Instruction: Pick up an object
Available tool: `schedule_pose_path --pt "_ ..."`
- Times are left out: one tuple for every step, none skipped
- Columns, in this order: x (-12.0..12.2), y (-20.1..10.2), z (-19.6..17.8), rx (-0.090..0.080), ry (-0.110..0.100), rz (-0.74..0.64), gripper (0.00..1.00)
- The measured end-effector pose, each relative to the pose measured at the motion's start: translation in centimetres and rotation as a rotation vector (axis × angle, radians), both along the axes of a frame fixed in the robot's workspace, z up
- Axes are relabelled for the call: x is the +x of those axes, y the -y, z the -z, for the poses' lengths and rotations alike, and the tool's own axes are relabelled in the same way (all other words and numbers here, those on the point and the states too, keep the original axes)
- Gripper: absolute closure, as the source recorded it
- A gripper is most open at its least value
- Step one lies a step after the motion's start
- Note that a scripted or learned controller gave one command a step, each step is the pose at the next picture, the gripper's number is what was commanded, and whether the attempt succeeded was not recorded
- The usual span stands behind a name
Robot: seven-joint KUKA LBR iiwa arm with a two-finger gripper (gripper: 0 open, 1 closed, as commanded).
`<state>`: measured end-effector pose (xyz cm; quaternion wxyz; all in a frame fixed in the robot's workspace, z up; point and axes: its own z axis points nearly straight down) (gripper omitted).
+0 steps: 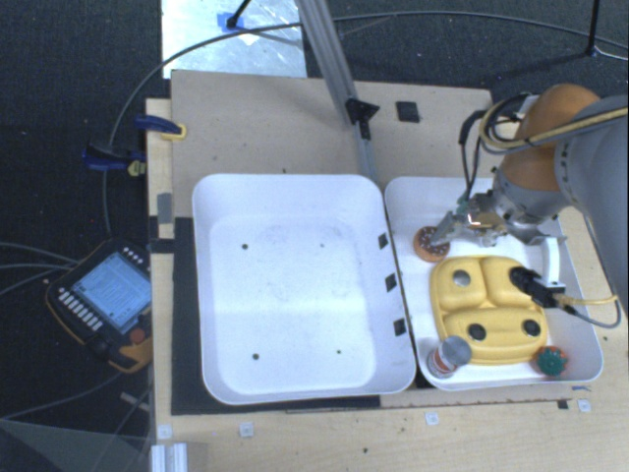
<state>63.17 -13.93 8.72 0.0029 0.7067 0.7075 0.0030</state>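
Observation:
In the right bin (413,197) lies a big yellow moulded toy (488,308) with dark holes. A small brown round object (429,245) sits at its upper left. A grey-and-red small cylinder (451,355) rests near the bin's front edge, and a green ball with a red spot (551,361) lies in the front right corner. My gripper (462,224) hangs low over the back of this bin, just right of the brown round object and above the yellow toy's top edge. The arm's wrist covers much of it.
The left bin (287,283) is white with a few small dark dots on its floor. A metal pole (334,62) slants across the bench's back. A teach pendant (103,298) lies off the bench at left. Blue and yellow clamps (157,126) grip the left edge.

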Motion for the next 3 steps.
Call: schedule_pose_path --pt "0.4 -0.2 -1.6 0.003 0.009 -0.003 1.00" --pt "0.4 -0.8 -8.0 -0.001 -0.001 -0.005 1.00" --pt "-0.3 -1.0 -13.8 -0.001 -0.001 -0.005 1.00"
